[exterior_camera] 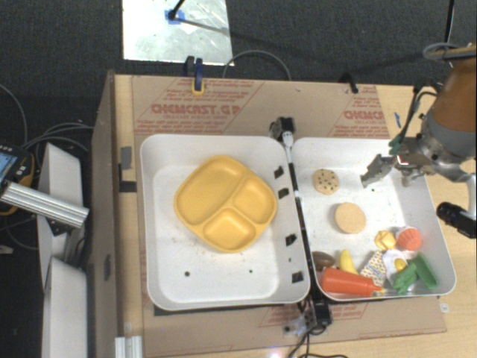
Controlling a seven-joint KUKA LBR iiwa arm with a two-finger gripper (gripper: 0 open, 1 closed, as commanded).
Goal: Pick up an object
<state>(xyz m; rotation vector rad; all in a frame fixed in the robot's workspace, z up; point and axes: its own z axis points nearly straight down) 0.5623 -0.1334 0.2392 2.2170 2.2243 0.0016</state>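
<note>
The arm reaches in from the right, and its jaws hang over the upper right part of the right bin. They are blurred and small here, so I cannot tell whether they are spread or pressed together, and nothing shows between them. Just to their left lies a chocolate-chip cookie. Below and a little left of them sits a plain round biscuit. Further below, in the bin's near corner, toy food is heaped together: a carrot, a banana, a green vegetable and an orange-red piece. Well to the left of the jaws, the left bin holds a yellow divided plate. Both bins rest on the tabletop.
</note>
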